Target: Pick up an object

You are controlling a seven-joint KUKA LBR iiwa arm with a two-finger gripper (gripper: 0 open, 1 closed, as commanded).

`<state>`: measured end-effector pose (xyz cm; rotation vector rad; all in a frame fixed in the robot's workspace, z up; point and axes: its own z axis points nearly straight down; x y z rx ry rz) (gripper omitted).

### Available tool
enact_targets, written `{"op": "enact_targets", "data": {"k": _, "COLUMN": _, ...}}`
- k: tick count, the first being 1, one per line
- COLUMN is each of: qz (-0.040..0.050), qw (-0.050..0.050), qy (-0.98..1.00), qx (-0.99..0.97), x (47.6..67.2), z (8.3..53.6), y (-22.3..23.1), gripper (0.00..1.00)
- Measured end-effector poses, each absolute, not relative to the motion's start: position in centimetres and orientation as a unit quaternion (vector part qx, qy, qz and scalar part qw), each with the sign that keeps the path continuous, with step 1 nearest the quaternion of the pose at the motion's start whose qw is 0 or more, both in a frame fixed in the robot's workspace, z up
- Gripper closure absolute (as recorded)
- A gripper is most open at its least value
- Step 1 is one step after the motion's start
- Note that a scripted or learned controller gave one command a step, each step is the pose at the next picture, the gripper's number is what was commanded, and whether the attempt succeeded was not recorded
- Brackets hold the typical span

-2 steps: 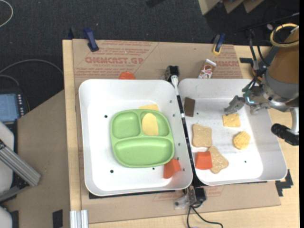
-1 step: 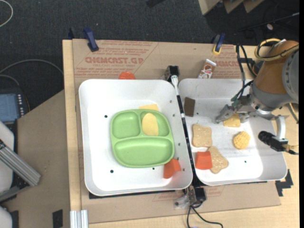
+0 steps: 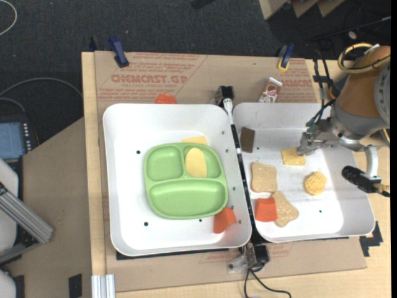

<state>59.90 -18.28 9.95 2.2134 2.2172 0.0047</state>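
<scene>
Claw by one cheese square, two toasts

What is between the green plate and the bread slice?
From the camera view, the green plate and bread slice are separated by the two bins' touching rims.

Arm reaches in from right — gripper low.

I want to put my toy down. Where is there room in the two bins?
Left white bin: bare floor left of the green divided plate. Right white bin: bare floor near its right rim, past the round yellow waffle piece. Crowded: around the two tan toast slices and red block.
</scene>
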Motion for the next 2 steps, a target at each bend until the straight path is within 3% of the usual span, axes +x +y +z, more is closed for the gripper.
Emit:
{"op": "enact_targets", "data": {"k": 1, "qz": 0.0003, "qw": 0.001, "qy": 0.708, "qx": 0.707, "x": 59.7, "z": 9.6, "y": -18.2, "gripper": 0.00}}
{"op": "enact_targets", "data": {"k": 2, "qz": 0.0001, "qw": -0.003, "qy": 0.709, "qx": 0.705, "x": 56.9, "z": 8.4, "y": -10.7, "gripper": 0.00}}
